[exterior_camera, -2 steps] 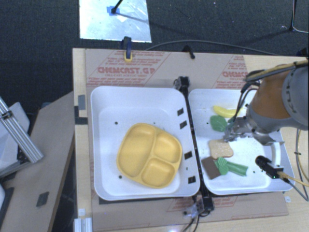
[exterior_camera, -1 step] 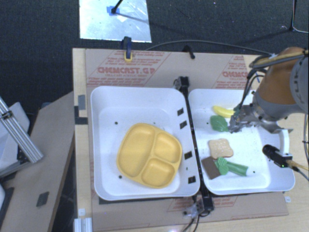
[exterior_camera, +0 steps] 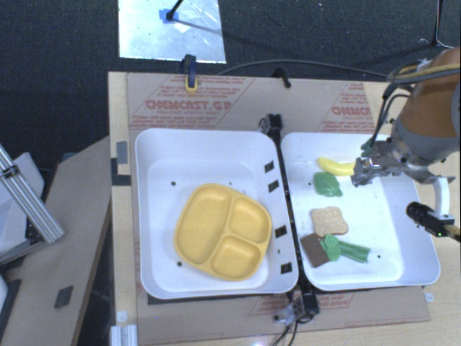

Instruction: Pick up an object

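Hovering my claw [exterior_camera: 360, 173] at three o'clock of the yellow toy banana [exterior_camera: 334, 166] in the right bin [exterior_camera: 421, 265], grip state indiscernible, I judge it light, stiff, slick plastic, best pinched across its middle

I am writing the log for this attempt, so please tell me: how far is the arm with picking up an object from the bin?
Done: the gripper has reached the right bin, beside the yellow banana. In hand: nothing shows between its fingers. Left: the grasp and lift. The banana, green leaf piece, toast slice, brown piece and green vegetable all lie on the bin floor. The yellow divided plate sits in the left bin.
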`<state>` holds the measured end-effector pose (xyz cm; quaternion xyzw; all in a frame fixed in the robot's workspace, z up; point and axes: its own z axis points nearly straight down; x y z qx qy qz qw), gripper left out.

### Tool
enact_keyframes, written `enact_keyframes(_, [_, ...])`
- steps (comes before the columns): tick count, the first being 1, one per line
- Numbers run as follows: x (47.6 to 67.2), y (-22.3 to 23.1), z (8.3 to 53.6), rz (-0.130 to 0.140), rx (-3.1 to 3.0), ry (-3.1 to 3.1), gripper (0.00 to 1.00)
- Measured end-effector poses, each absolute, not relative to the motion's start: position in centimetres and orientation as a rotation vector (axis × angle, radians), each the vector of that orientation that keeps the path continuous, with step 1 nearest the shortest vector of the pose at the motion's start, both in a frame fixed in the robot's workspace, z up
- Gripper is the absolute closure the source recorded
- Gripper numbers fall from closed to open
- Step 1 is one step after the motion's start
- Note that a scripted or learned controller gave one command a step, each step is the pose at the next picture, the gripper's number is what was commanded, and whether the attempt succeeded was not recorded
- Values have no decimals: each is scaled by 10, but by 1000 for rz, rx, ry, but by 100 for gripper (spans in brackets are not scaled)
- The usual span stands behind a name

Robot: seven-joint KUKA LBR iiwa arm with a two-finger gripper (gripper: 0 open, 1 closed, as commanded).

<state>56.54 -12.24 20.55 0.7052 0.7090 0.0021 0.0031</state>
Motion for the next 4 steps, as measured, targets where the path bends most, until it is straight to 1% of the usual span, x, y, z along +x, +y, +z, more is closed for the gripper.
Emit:
enact_keyframes(1, [566, -72, 199, 2, 2212, 2232, 100])
enact_keyframes(2, [563, -13, 214, 5, 2209, 2233, 100])
enact_keyframes(3, [568, 47, 213, 5, 2209, 2234, 100])
enact_keyframes(4, [555, 97, 225, 5, 2210, 2233, 100])
